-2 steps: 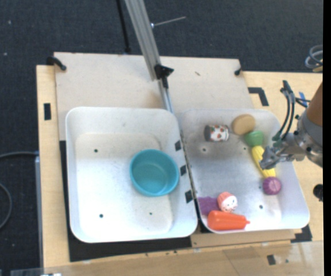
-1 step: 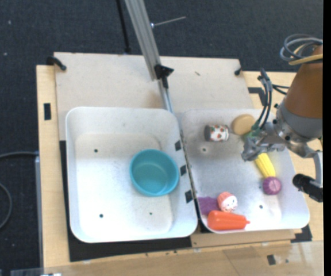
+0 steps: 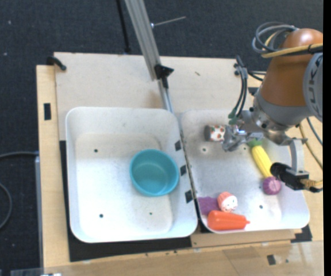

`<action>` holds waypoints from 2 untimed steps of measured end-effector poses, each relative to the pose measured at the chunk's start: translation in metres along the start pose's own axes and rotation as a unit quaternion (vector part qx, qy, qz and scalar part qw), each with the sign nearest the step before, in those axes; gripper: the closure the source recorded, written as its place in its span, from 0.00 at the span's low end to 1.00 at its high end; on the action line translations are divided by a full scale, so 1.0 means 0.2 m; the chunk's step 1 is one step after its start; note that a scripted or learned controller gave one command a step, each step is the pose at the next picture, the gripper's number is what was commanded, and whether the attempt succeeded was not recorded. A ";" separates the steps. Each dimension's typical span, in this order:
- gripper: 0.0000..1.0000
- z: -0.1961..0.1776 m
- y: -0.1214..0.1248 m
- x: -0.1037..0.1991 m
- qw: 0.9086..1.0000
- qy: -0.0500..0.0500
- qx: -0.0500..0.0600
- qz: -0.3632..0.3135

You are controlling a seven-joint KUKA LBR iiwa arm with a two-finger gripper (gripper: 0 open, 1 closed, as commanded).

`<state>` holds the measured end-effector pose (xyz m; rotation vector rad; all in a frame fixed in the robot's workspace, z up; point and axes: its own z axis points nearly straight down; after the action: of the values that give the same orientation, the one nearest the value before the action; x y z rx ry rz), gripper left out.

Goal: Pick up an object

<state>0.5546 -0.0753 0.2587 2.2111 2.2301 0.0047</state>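
Objects crowd the right bin (image 3: pixel 280 214): a small white-and-red toy (image 3: pixel 215 133) at its 11 o'clock corner, a yellow corn cob (image 3: pixel 261 159) toward 3 o'clock, a purple piece (image 3: pixel 271 186) below it, and an orange carrot (image 3: pixel 227 220) at 6 o'clock. The gripper (image 3: pixel 231 140) hangs just beside the white-and-red toy, at its 4 o'clock; how wide it stands cannot be told. A teal bowl (image 3: pixel 154 172) sits in the left bin (image 3: pixel 85 154).

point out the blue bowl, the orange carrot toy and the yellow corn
blue bowl (image 3: pixel 154 172), camera view, on its inner floor, in the left bin
orange carrot toy (image 3: pixel 227 220), camera view, on the middle of its body
yellow corn (image 3: pixel 261 160), camera view, on the middle of the cob
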 end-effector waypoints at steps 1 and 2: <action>1.00 -0.03 0.14 0.26 1.000 0.000 0.000 0.000; 1.00 -0.05 0.26 0.49 1.000 0.000 0.000 0.001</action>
<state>0.6059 0.0231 0.2695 2.2126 2.2287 0.0042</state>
